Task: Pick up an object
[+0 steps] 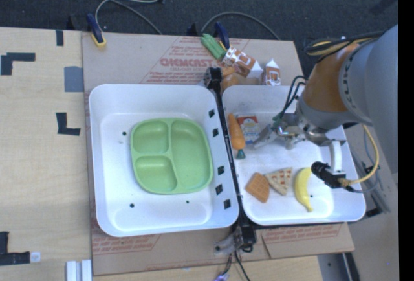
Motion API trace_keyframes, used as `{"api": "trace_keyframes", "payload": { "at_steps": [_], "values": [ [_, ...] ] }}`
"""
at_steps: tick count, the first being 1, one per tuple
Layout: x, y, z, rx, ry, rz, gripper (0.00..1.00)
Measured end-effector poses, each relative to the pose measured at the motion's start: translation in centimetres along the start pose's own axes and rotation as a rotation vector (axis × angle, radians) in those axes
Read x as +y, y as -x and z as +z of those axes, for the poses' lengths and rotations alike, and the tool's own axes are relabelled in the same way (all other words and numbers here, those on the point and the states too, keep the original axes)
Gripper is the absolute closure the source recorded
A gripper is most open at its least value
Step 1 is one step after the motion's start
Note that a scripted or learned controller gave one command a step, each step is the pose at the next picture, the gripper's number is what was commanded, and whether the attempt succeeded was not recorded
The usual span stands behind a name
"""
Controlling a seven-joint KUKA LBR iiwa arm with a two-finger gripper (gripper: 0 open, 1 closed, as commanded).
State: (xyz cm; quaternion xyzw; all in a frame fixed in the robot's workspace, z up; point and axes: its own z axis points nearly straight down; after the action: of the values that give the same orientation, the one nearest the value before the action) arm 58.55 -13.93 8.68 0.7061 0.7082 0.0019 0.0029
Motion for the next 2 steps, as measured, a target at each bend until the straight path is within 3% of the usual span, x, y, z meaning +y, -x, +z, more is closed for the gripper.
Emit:
{"api": "trace_keyframes", "payload": {
  "at_steps": [1,2],
  "values": [
    [4.4,-7.0,-9.8,0.002,-0.005,0.0,0.0],
    [7.0,-3.4,0.1,-0.001,-0.004,0.002,0.0]
  ]
}}
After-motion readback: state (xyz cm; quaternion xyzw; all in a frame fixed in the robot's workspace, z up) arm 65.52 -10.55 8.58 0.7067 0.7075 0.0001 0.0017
